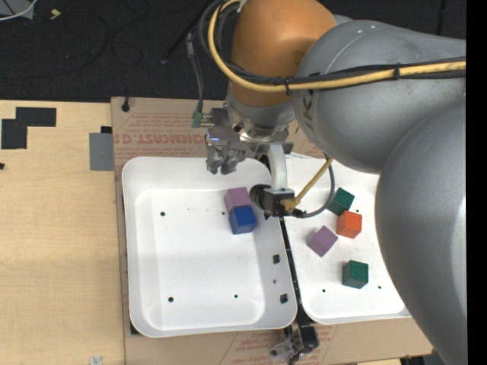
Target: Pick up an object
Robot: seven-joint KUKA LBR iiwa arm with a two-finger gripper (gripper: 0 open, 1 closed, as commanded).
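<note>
Jaws (222,163), state unclear, hover near touching purple block (237,198) and blue block (243,220).

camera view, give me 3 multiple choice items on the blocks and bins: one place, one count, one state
1. Where is the blue block?
A. left bin
B. right bin
C. on the bench

2. How many blocks lie in the right bin?
A. two
B. four
C. six

3. How do the blue block and the purple block beside it lie?
A. touching
B. far apart
C. in separate bins

Answers:
1 A, it sits in the left bin's upper right part.
2 B, two green, one orange, one purple.
3 A, their edges meet.
</note>
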